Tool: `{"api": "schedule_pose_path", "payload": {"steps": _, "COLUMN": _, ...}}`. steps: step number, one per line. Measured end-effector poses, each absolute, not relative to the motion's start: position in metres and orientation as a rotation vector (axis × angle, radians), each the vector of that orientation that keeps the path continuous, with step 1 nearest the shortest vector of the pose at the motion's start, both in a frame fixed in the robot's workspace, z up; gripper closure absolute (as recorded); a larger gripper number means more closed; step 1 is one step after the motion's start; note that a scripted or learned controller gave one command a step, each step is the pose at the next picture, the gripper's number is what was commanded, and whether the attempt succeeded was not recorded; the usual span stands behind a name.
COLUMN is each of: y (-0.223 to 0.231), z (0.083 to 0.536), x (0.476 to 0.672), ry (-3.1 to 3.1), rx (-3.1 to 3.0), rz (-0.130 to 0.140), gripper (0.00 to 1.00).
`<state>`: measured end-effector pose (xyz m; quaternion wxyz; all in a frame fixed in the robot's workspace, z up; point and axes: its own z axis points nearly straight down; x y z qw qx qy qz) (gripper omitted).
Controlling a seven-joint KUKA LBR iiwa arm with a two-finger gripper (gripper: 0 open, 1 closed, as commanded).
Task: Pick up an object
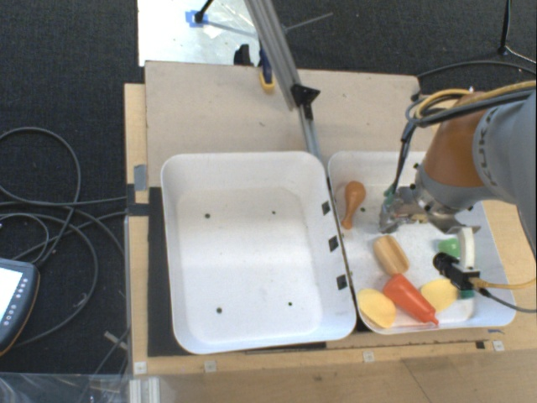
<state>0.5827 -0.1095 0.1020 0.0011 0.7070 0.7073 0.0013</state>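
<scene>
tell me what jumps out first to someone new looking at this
The grey arm with its orange band reaches in from the right, its gripper low over the right bin. Toy foods cluster in that bin: a bread roll, a carrot, yellow pieces at the near edge and a drumstick by the divider. The left bin lies beside it.

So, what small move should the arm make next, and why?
Probably a short move toward the camera and then down onto the tan bread roll. The gripper sits just behind it in the right bin, with nothing seen between its fingers. The roll lies apart from the orange carrot, so it looks the easiest to reach.
</scene>
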Motion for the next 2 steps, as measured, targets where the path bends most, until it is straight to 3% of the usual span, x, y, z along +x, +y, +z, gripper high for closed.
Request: {"api": "schedule_pose_path", "payload": {"steps": 2, "y": -0.103, "z": 0.213, "x": 0.588, "ry": 2.224, "rx": 2.211, "rz": 0.007, "gripper": 1.00}}
